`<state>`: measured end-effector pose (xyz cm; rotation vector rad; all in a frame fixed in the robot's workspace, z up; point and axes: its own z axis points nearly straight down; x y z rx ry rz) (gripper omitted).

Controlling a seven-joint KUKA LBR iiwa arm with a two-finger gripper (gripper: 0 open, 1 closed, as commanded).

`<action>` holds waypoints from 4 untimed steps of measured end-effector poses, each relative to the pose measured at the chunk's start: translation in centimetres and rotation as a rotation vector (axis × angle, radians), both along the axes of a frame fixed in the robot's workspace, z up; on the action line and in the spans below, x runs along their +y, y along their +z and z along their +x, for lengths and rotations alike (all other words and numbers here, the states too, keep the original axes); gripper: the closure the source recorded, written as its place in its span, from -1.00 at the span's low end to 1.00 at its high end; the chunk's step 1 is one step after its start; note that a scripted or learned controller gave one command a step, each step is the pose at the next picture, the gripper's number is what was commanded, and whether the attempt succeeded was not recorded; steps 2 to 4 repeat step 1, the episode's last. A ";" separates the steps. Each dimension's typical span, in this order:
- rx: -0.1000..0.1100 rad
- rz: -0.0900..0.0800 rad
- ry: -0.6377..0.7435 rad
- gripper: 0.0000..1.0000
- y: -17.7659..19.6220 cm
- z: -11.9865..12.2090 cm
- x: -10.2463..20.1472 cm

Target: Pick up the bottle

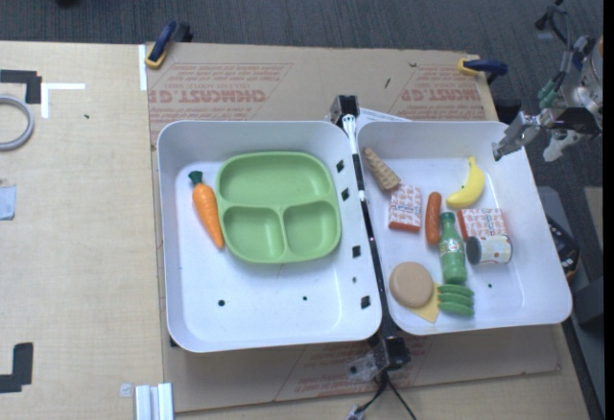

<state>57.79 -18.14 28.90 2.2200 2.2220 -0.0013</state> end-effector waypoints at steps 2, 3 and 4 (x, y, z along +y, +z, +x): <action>-0.001 -0.001 0.003 1.00 1.0 0.1 0.0; -0.001 -0.001 0.003 1.00 1.0 0.1 0.0; -0.001 -0.001 0.003 1.00 1.0 0.1 0.0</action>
